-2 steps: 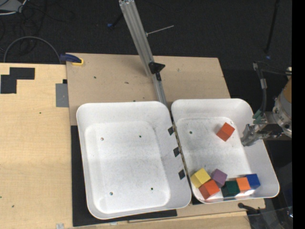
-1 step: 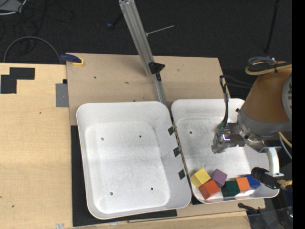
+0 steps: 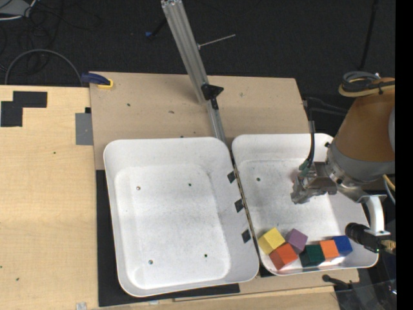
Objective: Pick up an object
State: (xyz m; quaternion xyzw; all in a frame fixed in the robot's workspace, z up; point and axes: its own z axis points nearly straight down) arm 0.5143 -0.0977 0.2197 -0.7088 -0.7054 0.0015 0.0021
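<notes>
Desk [image 3: 161, 108]: light wood surface carrying 2 shallow white bins side by side.

Left bin [image 3: 122, 166]: white, speckled floor, rounded corners, touching the right bin along a seam with small black clips.

Right bin [image 3: 271, 154]: white, holds all 6 cubes, clustered at its near edge.

Arm [image 3: 364, 134]: grey with orange band, entering from the right, reaching over the right bin.

Metal rail [image 3: 190, 50]: silver extrusion slanting up from the seam between the bins toward the back.

Claw [image 3: 304, 191]: grey, low over the middle of the right bin, well apart from the cubes; nothing seen between its fingers, and whether they are spread or pressed together cannot be told.

Cubes, near edge of right bin, from left: yellow cube [image 3: 271, 239]; red cube [image 3: 283, 256] just in front of it; purple cube [image 3: 297, 239]; green cube [image 3: 312, 255]; orange cube [image 3: 330, 248]; blue cube [image 3: 343, 244]. Neighbours touch or nearly touch.

Clamp [image 3: 97, 79]: small blue and yellow item at the desk's far left corner.
</notes>
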